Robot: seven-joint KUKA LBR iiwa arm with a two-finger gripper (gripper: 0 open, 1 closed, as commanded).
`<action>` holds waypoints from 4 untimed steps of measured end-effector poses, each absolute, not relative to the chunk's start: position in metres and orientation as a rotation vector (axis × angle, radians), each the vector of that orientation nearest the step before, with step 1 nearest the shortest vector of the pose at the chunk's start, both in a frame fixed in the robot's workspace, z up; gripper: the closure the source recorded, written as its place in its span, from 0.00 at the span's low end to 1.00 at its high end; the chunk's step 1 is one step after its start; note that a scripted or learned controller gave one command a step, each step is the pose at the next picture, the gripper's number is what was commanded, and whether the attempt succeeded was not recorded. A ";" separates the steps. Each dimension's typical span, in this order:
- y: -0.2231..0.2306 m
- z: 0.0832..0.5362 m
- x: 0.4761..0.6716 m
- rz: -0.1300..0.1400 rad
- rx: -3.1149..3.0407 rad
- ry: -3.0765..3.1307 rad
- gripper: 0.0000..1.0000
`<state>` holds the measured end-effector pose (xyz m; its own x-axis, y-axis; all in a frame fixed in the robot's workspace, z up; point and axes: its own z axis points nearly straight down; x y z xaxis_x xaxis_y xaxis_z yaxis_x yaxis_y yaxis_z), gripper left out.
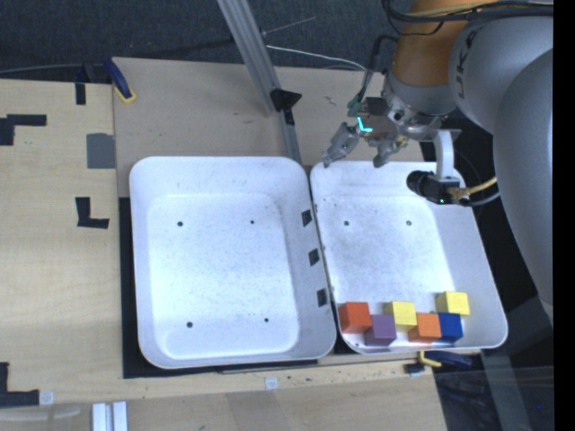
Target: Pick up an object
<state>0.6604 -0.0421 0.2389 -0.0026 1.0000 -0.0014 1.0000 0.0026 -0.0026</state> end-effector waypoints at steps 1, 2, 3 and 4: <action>-0.042 0.239 0.660 0.005 -2.218 -2.224 0.00; -0.042 0.239 0.660 0.005 -2.218 -2.224 0.00; -0.042 0.239 0.660 0.005 -2.218 -2.223 0.00; -0.042 0.239 0.660 0.005 -2.218 -2.224 0.00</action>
